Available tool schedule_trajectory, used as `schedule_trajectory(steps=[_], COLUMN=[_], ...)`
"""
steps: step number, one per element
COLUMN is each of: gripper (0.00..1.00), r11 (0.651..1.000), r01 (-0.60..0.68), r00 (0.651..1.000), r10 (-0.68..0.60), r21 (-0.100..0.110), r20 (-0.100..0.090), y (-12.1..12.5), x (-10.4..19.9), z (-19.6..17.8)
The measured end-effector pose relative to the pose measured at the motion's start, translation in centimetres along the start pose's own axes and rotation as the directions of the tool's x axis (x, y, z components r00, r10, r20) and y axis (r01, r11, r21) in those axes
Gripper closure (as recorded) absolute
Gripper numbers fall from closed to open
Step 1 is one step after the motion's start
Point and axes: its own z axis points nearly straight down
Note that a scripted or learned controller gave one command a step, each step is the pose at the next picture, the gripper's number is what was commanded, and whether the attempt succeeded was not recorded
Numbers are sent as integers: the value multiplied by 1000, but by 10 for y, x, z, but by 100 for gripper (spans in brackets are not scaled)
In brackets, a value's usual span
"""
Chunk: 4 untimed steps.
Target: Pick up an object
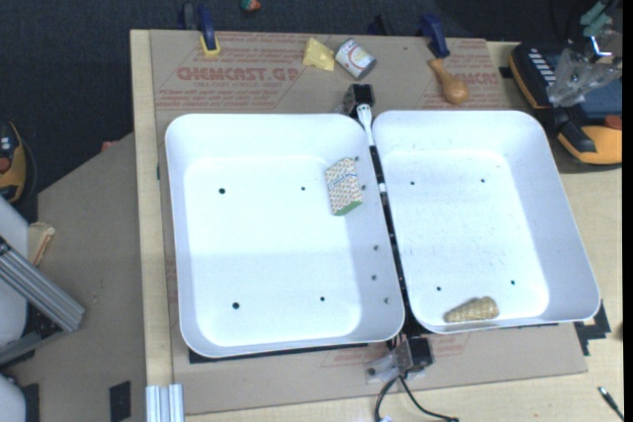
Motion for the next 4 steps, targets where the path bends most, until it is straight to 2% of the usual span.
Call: schedule_trajectory(steps=[1, 2, 3, 4], gripper=[100, 100, 100, 100], r11=[1000, 1000, 1000, 1000], r01=[2, -3, 1, -3], r00=[1000, 1000, 1000, 1000], r10=[-2, 3, -1, 3], r21=[28, 12, 23, 12], r20=[-8, -3, -6, -4], y=[41, 32, 62, 55], x=[75, 85, 142, 159], z=[109, 62, 102, 65])
